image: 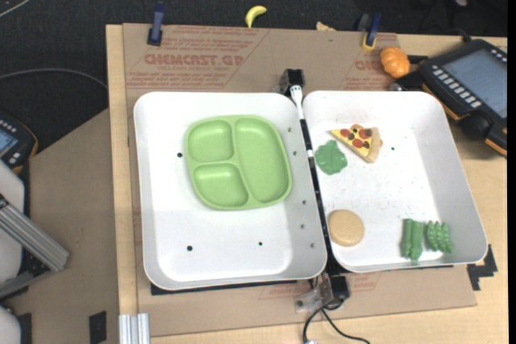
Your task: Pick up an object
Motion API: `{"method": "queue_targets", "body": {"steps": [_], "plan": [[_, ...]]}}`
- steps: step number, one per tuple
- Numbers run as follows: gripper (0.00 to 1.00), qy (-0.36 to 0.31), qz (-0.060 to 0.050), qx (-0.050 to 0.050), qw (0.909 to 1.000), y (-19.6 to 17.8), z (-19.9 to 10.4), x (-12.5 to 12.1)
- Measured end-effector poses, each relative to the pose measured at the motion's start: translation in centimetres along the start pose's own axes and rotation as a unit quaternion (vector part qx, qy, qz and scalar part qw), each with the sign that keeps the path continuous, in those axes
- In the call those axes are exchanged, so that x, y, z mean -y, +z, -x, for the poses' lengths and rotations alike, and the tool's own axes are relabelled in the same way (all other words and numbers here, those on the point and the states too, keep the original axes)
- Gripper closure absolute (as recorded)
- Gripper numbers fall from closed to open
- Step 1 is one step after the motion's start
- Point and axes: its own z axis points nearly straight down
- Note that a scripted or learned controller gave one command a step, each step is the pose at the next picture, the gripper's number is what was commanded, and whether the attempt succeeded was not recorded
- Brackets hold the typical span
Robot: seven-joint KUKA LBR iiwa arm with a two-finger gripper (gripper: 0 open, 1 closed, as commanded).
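A green sectioned plate (239, 162) with three compartments lies flat in the left bin (161, 238), tilted a little against the bin's edges. In the right bin (419, 113), a toy pizza slice (357, 141) with red and dark toppings lies near the far left part, its tip pointing left. Just beside it, nearer the bins' shared wall, sits a small green leafy piece (330, 159). A round tan cookie-like disc (347, 227) lies flat near the front left. A bundle of green bean-like pieces (425, 238) rests at the front right corner.
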Motion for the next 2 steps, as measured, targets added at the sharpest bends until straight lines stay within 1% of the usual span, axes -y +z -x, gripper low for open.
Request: {"method": "queue_targets", "body": {"steps": [1,2], "plan": [[1.00,0.000,-0.014,-0.004,0.9999,4.7,-4.4,2.9],[1.00,0.000,-0.014,-0.004,0.9999,10.2,-7.2,5.5]]}}
